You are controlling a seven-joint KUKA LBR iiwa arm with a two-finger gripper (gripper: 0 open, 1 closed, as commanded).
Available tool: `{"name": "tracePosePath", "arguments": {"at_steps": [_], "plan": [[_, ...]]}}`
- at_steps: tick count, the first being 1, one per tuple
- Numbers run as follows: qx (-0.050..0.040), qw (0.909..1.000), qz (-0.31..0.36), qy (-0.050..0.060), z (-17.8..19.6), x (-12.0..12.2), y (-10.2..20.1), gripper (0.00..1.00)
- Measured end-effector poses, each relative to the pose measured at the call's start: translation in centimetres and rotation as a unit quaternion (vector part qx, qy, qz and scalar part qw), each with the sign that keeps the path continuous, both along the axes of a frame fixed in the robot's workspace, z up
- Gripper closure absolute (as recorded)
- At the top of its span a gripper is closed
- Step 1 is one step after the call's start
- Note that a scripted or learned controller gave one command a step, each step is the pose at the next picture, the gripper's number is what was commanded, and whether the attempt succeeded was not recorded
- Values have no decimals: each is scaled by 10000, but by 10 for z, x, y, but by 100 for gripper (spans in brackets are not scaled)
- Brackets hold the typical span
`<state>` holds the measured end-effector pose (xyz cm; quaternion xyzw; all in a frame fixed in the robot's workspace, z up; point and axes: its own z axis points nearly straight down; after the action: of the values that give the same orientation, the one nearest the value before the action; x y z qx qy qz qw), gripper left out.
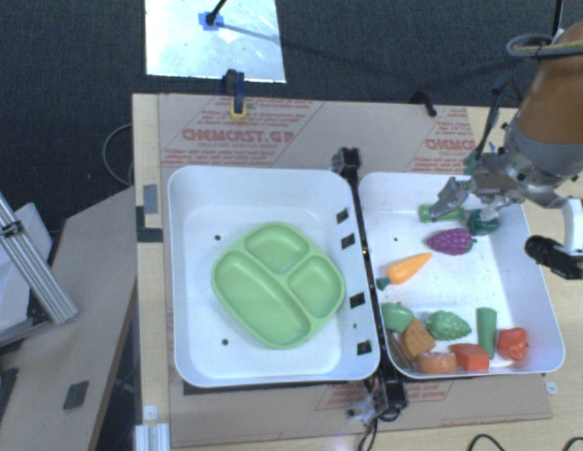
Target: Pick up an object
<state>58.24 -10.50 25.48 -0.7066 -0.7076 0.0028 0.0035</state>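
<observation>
— Nearest us, what lines the front wall of the right bin (547, 332)?

— Toys in a row: a red tomato (512, 343), a green upright piece (486, 325), a red block (470, 356), a leafy green (449, 325), an orange chunk (418, 338) and a green piece (396, 317) at the divider side. They crowd each other, touching or nearly so.

— And farther back?

— A carrot (407, 268) lies alone near the bin's middle with bare white floor around it. Purple grapes (450, 241) lie beyond it, just under the gripper (458, 198).

— Its jaws?

— Spread, with a green object (429, 212) just beside the lower finger tip; I cannot tell whether it touches. A teal round piece (482, 221) sits right beside the grapes, under the wrist.

— Room to move?

— Bare floor along the bin's left wall and far corner. The left bin (193, 205) holds a green divided plate (278, 285) with open floor all round it.
</observation>
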Motion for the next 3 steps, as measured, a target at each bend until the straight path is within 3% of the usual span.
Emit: {"name": "tracePosePath", "arguments": {"at_steps": [1,3], "plan": [[-7,10000,10,-52,5,2,0,0],[1,10000,-1,-29,-108,-12,-1,0]]}}
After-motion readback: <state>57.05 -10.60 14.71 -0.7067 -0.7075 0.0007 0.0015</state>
